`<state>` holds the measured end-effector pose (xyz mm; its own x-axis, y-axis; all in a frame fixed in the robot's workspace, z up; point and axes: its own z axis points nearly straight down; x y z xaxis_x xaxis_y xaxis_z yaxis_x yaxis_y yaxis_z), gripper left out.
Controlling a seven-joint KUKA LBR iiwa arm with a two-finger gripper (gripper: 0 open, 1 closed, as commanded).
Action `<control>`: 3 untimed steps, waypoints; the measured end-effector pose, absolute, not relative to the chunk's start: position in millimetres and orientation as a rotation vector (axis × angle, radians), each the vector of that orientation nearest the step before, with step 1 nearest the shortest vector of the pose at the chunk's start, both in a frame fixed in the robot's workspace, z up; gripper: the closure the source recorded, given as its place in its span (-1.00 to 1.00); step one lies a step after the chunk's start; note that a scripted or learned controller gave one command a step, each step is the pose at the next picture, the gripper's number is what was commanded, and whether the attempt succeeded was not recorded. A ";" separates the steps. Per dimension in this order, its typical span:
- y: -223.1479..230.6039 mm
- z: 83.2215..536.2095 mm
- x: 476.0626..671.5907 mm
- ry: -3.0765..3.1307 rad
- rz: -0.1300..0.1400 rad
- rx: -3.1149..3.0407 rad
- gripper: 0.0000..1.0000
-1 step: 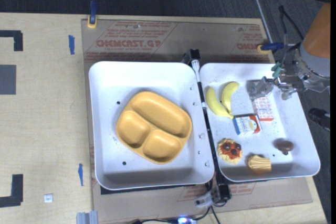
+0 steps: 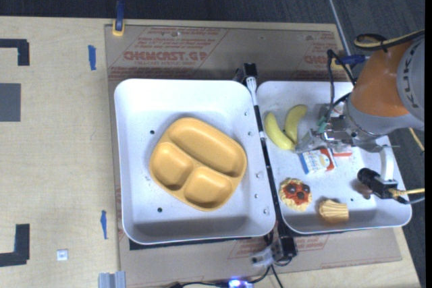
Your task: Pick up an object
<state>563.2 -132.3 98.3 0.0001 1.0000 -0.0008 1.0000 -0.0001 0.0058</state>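
1. Bench (image 2: 54,145): carries two white bins side by side on a printed cardboard sheet (image 2: 202,50).

2. Left bin (image 2: 129,145): holds one yellow divided plate (image 2: 196,162). The plate has three compartments and lies at the centre of the bin, turned at an angle to the bin walls.

3. Right bin (image 2: 381,209): holds the loose objects available for pickup.
 - Two bananas (image 2: 286,126) lie side by side at 10 o'clock in the bin, close to the wall shared with the left bin.
 - A small carton (image 2: 317,160), white with red and blue print, lies flat near the centre, slightly toward 9 o'clock.
 - A round toy pizza (image 2: 295,192) lies at 7 o'clock.
 - A tan ridged piece (image 2: 333,211) lies at 6 o'clock, just beside the pizza and near the front wall.

4. Arm (image 2: 378,88): enters from 3 o'clock, with its orange band over the right bin's far right corner.

5. Gripper (image 2: 322,134): positioned over the right bin, at 12 o'clock from the carton and at 3 o'clock from the bananas. Jaw state: cannot be told from this view. No object is seen held.
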 end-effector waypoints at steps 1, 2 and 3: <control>-132.7 109.3 564.5 2.214 0.009 2.215 1.00; -132.6 109.2 564.4 2.215 0.009 2.215 -1.00; -102.5 89.9 496.5 2.207 0.013 2.209 -1.00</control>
<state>496.5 -102.5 89.9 0.0010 1.0000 -0.0078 0.9998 -0.0008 0.0197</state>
